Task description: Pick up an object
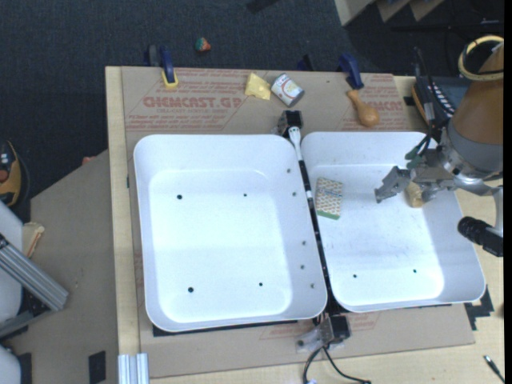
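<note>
The shallow white right bin (pixel 384 290) served as the landmark on the cardboard-covered worktop (pixel 232 93). Near its left wall lay a small rectangular sponge with a speckled tan face and green edge (pixel 329 197). Toward its right wall hovered the grey gripper (pixel 402 189); its fingers looked spread, with a small tan object (pixel 415 196) just beside them, though any grip was unclear. Beyond the bin's far rim lay a wooden-handled tool (pixel 362 108), a yellow wedge (pixel 258 87) and a small white box (pixel 287 90).
</note>
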Robot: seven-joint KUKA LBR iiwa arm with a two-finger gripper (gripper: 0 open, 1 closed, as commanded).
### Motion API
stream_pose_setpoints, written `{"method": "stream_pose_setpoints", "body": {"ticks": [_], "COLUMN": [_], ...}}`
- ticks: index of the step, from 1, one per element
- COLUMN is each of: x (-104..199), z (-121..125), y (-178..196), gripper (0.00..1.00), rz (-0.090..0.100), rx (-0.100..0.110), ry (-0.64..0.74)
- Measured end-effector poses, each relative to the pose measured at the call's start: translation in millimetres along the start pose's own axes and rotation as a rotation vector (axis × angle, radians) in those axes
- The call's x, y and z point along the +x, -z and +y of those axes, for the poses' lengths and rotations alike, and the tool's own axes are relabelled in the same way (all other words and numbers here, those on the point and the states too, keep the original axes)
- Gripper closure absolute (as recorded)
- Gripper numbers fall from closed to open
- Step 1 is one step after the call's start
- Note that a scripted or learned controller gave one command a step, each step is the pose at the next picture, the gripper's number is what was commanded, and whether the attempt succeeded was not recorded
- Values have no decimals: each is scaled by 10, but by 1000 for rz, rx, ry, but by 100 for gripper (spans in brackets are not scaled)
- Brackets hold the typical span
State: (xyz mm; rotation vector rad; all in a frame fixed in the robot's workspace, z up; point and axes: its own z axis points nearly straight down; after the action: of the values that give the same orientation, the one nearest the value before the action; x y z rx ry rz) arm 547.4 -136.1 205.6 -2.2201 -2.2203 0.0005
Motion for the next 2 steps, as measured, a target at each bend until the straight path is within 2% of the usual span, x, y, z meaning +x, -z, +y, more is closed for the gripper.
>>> {"method": "stream_pose_setpoints", "body": {"ticks": [1, 2], "x": [-242, -623], "z": [-264, -666], "y": [2069, 3391], "gripper": [0, 0], "rz": [-8, -9], "rx": [-21, -20], "ry": [0, -4]}}
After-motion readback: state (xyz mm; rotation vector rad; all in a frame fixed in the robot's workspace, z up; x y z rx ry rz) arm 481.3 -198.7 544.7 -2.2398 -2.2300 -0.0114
